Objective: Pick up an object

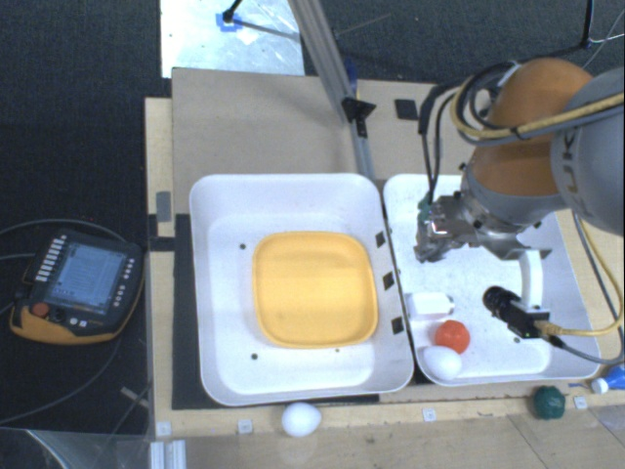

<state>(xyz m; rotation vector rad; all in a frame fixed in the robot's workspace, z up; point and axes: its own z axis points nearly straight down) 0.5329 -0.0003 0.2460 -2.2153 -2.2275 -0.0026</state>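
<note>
Objects lie clustered in the right bin (562, 262)'s near corner: an orange ball (451, 336), a white egg (441, 362) just nearer than the ball, a white block (430, 306) just beyond it. The gripper (430, 245) hangs beyond the block, probably poised to descend; whether its fingers grip anything I cannot tell. A yellow plate (314, 287) sits left of the ball.

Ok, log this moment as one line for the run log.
arm: over right bin | end effector: above bin floor, nothing seen held | right bin: orange ball, white ball, white block | left bin: yellow plate
</note>
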